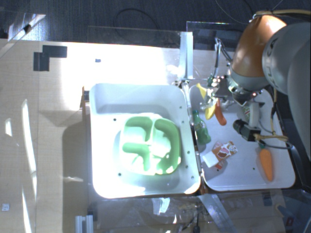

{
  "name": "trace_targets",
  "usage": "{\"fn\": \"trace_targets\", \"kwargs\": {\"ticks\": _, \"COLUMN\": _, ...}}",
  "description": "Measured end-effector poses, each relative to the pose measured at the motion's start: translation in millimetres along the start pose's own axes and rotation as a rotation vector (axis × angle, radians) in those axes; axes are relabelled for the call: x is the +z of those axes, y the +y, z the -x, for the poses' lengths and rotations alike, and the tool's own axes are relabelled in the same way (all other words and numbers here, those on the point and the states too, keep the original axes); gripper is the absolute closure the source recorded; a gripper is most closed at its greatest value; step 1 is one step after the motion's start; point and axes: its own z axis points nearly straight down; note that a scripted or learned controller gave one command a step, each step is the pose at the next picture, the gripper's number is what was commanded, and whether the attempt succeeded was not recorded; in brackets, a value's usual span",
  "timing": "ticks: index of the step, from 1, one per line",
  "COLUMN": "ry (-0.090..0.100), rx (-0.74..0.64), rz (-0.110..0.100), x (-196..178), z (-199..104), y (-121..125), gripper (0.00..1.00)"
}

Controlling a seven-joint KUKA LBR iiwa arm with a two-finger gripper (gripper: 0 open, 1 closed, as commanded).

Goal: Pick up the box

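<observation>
The box (222, 152) is a small white carton with red and orange print. It lies flat in the right bin (284, 178), near that bin's left wall and towards the front. My gripper (218, 93) hangs over the far left part of the same bin, well behind the box and apart from it. It is just above a yellow banana (209, 109) and a red-orange sausage-shaped thing (221, 117). Nothing from the bin can be seen held in it.
A green bottle (200, 129) lies along the right bin's left wall, just behind the box. An orange carrot (266, 164) rests at the front right. The left bin (102, 130) holds a green divided plate (149, 144).
</observation>
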Motion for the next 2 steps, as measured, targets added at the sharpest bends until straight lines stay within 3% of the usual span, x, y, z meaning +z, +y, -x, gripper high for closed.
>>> {"fn": "trace_targets", "kwargs": {"ticks": 1, "ry": 0.000, "rx": -0.249, "rz": -0.003, "x": 1.3, "z": -6.9, "y": -33.1, "gripper": 1.00}}
{"fn": "trace_targets", "kwargs": {"ticks": 2, "ry": 0.000, "rx": -0.258, "rz": -0.001, "x": 0.7, "z": 9.1, "y": -27.7, "gripper": 1.00}}
